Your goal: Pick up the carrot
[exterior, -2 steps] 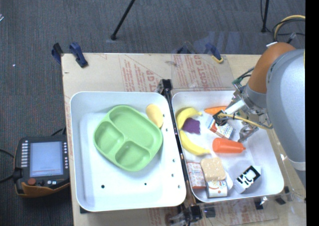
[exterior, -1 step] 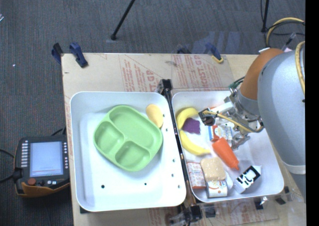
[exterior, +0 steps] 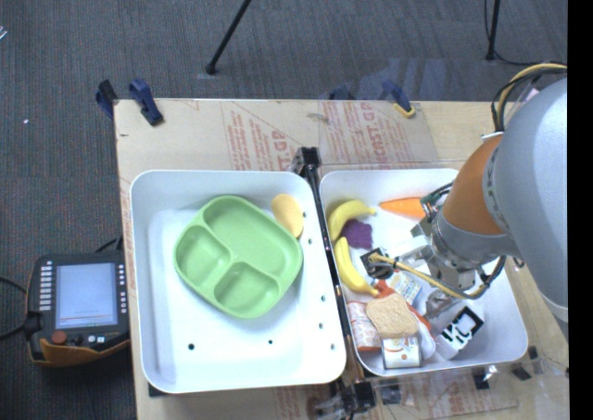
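Left bin: green tray, lemon. Right bin: carrot, bananas, bread. Gripper partly hidden beside the bread; its grip state cannot be told.

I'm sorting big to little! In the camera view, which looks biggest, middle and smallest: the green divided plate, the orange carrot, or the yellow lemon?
1. Green plastic divided plate, clearly the largest.
2. and 3. Orange pointed carrot and yellow oval lemon look about alike; the arm hides part of the carrot, so I won't rank them.
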You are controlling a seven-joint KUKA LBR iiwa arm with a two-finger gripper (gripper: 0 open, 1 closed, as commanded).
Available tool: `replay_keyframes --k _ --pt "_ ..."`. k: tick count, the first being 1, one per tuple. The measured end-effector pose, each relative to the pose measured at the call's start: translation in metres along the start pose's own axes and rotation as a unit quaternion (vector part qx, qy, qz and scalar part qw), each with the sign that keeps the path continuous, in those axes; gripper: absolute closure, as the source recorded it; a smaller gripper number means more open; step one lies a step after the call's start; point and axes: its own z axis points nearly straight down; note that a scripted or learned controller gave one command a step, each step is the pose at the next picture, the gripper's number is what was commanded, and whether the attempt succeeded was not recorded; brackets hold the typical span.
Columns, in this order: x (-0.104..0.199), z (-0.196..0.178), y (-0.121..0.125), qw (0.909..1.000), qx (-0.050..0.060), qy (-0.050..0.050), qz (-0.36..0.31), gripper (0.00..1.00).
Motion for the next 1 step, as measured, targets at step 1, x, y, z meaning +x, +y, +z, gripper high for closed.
replay_keyframes --k 1 --pt "0.0068 -0.0015 0.0902 0.9995 -0.002 0.001 -0.032 0.00"
